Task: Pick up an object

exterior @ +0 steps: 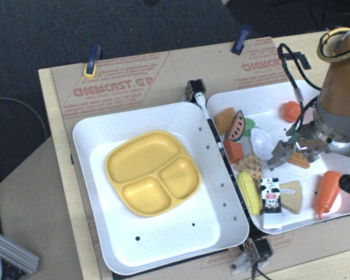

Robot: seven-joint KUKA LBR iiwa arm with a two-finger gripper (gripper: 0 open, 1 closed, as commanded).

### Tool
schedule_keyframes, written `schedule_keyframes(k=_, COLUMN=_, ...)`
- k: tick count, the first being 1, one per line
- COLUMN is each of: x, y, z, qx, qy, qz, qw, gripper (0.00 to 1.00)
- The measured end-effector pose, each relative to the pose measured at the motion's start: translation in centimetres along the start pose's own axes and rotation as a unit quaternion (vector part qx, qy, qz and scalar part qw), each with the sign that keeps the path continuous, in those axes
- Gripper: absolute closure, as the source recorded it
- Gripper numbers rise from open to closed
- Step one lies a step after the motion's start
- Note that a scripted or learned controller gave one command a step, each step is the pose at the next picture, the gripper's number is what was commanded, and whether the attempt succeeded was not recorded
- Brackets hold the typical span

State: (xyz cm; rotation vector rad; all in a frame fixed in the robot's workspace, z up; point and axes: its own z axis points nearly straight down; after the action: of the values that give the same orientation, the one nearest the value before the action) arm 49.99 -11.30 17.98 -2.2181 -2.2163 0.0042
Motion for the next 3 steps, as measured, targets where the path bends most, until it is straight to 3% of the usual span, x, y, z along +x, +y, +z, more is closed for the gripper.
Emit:
schedule_keyframes(k=2, x=-0.1, y=-0.7, z=9.8, qx=-0.001, qy=0.0, qz=0.0, qw=1.0, gripper=0.0)
schedule_keyframes(k=3, x=-0.1, y=-0.6, z=8.5, qx=-0.004, qy=-0.001, qz=0.001, qw=1.0, gripper=1.0)
